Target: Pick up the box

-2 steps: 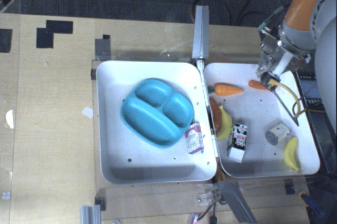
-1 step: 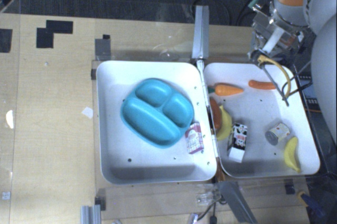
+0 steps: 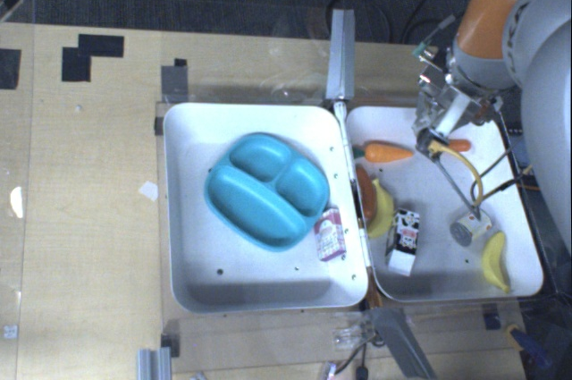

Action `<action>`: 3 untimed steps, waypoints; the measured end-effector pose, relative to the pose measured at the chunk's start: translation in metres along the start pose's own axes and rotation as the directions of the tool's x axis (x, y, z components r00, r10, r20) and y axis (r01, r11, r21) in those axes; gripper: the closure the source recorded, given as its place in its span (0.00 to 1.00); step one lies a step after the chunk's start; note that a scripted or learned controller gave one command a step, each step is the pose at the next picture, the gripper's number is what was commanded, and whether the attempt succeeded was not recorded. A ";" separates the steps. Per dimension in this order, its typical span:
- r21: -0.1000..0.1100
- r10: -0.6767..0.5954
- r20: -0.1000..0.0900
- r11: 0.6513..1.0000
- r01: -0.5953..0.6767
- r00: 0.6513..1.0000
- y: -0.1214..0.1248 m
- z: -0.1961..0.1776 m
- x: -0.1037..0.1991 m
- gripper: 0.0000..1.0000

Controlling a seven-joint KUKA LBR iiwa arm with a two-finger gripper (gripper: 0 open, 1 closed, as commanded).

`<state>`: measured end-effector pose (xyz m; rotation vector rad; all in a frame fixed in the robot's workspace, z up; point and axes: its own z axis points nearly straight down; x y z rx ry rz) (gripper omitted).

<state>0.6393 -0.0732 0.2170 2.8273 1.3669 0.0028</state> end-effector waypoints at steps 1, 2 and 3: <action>-0.002 -0.024 -0.002 1.000 0.024 1.000 0.020 -0.037 0.022 1.00; -0.003 -0.080 -0.003 0.997 0.080 0.997 0.015 -0.083 0.024 1.00; 0.001 -0.082 0.000 0.997 0.082 0.997 -0.040 0.030 -0.015 1.00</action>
